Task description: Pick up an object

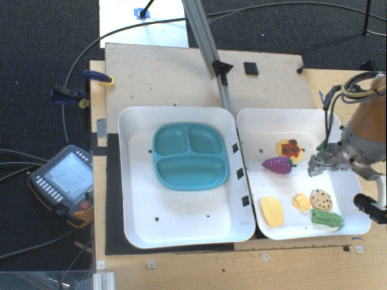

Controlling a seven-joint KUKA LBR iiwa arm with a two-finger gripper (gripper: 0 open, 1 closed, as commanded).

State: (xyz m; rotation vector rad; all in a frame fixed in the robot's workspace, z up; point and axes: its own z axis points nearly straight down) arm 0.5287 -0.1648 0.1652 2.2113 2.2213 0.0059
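Gripper [315, 165], finger state unreadable, nothing visibly held, hovers beside purple grapes [277, 165]; centre squarely over them before descending.

A teal plate [190, 156] lay in a white bin [136, 222]; the grapes [277, 165] were purple, the cookie [320, 199] brown-spotted.

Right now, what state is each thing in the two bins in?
Teal plate: flat, left bin.
Purple grapes: loose, right bin.
Pizza slice: loose.
Yellow block: loose.
Cookie: loose.
Green bean: loose, near corner.
Gripper: low over right bin.
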